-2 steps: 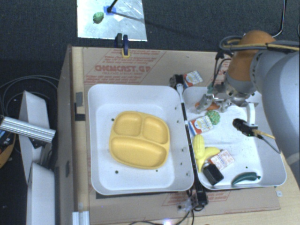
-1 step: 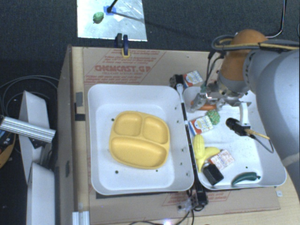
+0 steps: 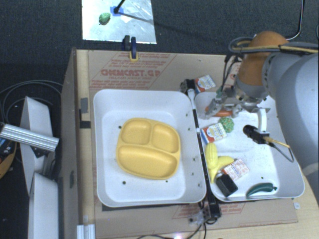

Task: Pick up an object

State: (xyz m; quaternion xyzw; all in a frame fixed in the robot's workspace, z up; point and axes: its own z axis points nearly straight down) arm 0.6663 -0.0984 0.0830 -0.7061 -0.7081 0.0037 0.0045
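Reaching from the right, end effector (image 3: pixel 225 108) low over right bin (image 3: pixel 286 180), finger state unclear

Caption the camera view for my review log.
Gripper low over right bin clutter; yellow tray in left bin.

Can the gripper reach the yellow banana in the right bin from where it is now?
Probably yes. The banana lies uncovered near the left wall of the right bin, and the gripper is over the same bin's far end. A small packet lies between, but low.
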